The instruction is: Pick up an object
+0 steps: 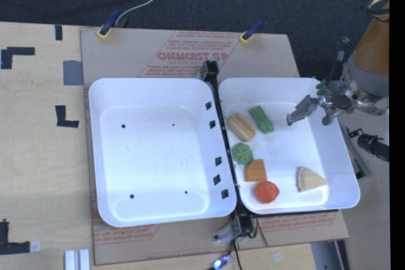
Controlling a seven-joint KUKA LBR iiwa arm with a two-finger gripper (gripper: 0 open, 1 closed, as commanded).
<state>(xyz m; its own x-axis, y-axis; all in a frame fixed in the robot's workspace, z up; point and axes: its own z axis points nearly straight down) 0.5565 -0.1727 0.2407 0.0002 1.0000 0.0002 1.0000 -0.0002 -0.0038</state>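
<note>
Clearly everything turns on what lies left of and below the gripper [312, 112] in the camera view. The arm [370, 60] reaches in from the right over the right bin [329, 136], and its two dark fingers stand spread apart above that bin's upper right part, one tip reaching left at the bin's floor, the other shorter and nearer the wrist, with nothing between them. So the hand is open and empty. All the pickable things sit in this same bin. Nearest, to the gripper's left and a touch lower, is the green oblong piece [261, 119], lying tilted with its long axis running from upper left to lower right. Just beside it on the left is the tan bread-like roll [241, 127], slanted much the same way. Lower down come the green broccoli-like lump [242, 152], the orange block [255, 170] just below it, and the red tomato-like ball [267, 191] near the front rim. The pale wedge [310, 179] lies well below the gripper, almost straight beneath it in the picture, apart from the others. The left bin [152, 148] stands beside, across the divider. I judge the green oblong piece the shortest reach: a short move left and down, the fingers closing across its narrow width.
</note>
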